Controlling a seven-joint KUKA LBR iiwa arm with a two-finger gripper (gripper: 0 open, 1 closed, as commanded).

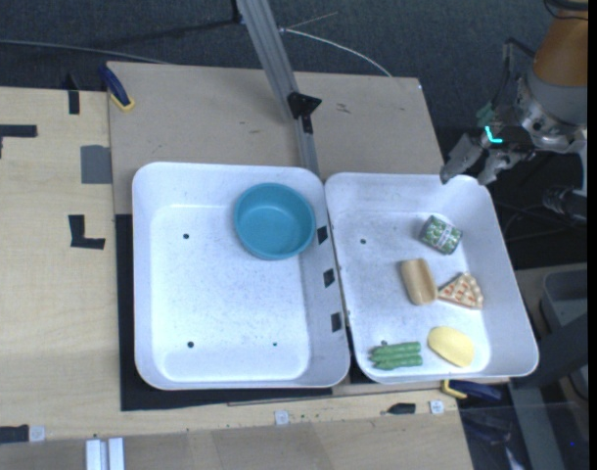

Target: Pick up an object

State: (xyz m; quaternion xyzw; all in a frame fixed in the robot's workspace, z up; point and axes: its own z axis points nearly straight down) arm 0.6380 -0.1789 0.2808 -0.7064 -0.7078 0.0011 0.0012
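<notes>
While the grey arm with its orange band [563, 47] hangs at about two o'clock in the camera view, its two-finger gripper [472, 165] sits just over the far right corner of the right-hand shallow white bin [509, 262], with nothing between its dark fingers [458, 161]; they look slightly apart, tips pointing down toward seven o'clock.

Inside that bin lie five small things. A green and white patterned can [439, 234] rests on its side nearest the gripper, at roughly seven o'clock from it. Below the can, a tan bread-roll shape [417, 280] lies just beside a triangular pizza-slice toy [462, 292], which sits at its three o'clock. At the bin's near edge, a yellow lemon-shaped piece [451, 346] lies at five o'clock, and a bundle of green bean pods [395, 354] lies to its nine o'clock.

A round blue bowl [273, 220] stands upright at twelve o'clock in the left-hand shallow white bin [171, 292].
</notes>
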